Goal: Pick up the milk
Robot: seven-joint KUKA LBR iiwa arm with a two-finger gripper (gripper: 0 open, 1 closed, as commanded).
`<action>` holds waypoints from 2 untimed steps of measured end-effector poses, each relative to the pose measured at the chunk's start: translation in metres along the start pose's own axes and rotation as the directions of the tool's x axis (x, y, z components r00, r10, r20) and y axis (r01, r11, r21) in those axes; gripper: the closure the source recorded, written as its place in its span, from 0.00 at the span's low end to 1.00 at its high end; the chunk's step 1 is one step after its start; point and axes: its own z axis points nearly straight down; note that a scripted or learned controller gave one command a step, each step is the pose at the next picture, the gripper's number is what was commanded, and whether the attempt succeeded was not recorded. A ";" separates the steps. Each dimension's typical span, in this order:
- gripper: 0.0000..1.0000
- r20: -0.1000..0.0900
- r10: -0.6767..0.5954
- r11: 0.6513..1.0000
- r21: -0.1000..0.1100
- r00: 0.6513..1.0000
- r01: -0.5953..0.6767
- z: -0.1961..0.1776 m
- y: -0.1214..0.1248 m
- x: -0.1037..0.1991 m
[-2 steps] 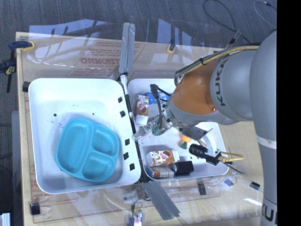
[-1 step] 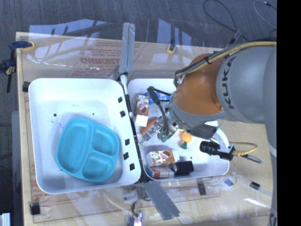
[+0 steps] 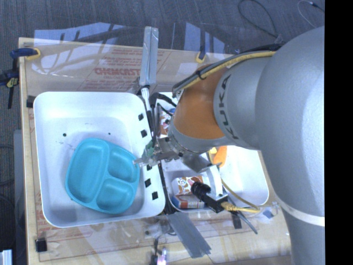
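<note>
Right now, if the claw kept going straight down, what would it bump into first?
Probably the milk carton lying in the right bin. The arm covers the claw, so that's a guess.

"KUKA" on the arm (image 3: 223, 101); faint red lettering on the bench (image 3: 117, 70), perhaps "CHEMCAST".

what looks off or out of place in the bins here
The blue divided plate in the left bin sits skewed, its lower edge close to the bin's wall. In the right bin, the carton lies tipped on its side under the arm. Nothing looks spilled.
</note>
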 end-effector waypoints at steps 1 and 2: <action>1.00 0.001 -0.079 0.997 -0.002 0.997 0.079 -0.148 -0.016 -0.062; 1.00 0.000 -0.047 0.999 0.003 0.999 0.047 -0.080 -0.011 0.012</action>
